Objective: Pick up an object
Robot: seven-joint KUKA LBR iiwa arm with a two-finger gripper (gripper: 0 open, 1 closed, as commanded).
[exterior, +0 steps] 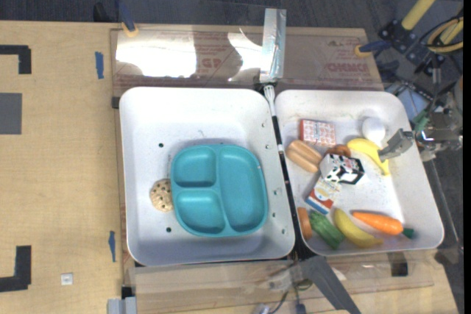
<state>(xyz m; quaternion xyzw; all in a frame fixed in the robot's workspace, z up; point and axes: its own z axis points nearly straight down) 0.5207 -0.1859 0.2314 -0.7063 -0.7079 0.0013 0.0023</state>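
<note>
You see two white bins side by side in the middle of the frame. The left bin [140,158] carries a teal divided plate [218,189] in its centre, with a round cookie [161,195] touching the plate's left edge.

The right bin [419,180] holds the clutter of things to pick. Near its upper middle lies a small box with a red-and-white pattern [318,131]. Just below and left of that box lies a hot dog [304,154]. A black-and-white carton [339,174] sits in the bin's centre, tilted. A white egg-like ball [374,129] rests toward the upper right, and a yellow banana [367,152] curves just beneath it. Along the lower edge of the bin lie a second banana [353,227], an orange carrot [378,222] across it, and a green vegetable [324,229] to their left.

The gripper [397,143] shows at the right rim of the right bin, at mid-height in the frame, a grey piece slanting down toward the left. Its tip lies just beside the right end of the upper banana, and the white ball is near, up and to the left. The carton and the hot dog lie farther left of it, the carrot well below. Nothing is visibly between the fingers, and you cannot tell from this view whether they are spread or pressed together.
</note>
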